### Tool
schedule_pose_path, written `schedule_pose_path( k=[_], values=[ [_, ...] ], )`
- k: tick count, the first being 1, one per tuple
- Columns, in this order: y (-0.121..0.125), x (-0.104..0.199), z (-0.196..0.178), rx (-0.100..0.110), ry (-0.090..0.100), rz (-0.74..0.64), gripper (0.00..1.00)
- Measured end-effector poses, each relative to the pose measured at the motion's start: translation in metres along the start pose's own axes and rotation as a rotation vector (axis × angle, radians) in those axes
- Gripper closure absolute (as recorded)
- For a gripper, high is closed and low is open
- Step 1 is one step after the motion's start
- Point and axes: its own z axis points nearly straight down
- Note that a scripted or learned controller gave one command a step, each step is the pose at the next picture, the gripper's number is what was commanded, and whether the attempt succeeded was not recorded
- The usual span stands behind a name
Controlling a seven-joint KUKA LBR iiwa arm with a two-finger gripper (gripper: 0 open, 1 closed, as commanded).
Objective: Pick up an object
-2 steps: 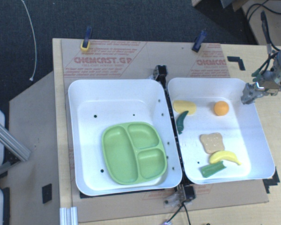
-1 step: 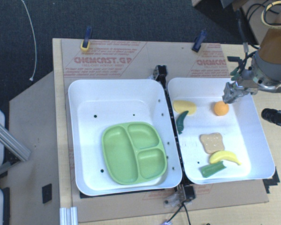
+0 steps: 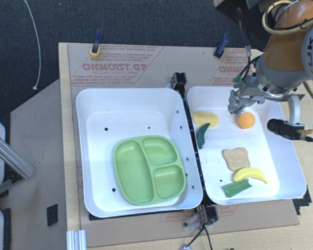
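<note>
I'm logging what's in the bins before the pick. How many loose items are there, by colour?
Yellow: 2, a pale yellow lemon-shaped piece and a yellow banana
Green: 2, a dark green pepper-like piece and a green stick
Orange: 1, an orange ball
Tan: 1, a bread slice
Total: 6

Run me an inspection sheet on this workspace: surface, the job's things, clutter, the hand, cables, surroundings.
Surface: cardboard-covered bench bearing left bin and right bin.
Job's things: in the right bin, orange ball, yellow piece, dark green piece, toast slice, banana, green stick.
Clutter: green divided plate in the left bin.
Hand: hand above the right bin near the ball; nothing seen held.
Cables: white cable on the floor.
Surroundings: dark carpet; blue clamps.
</note>
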Motion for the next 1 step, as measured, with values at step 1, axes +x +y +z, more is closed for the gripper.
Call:
schedule_pose_path(
  k=[1],
  values=[
    [0.0061,0.0547,0.0087,0.001,0.000,0.000,1.00]
  ],
)
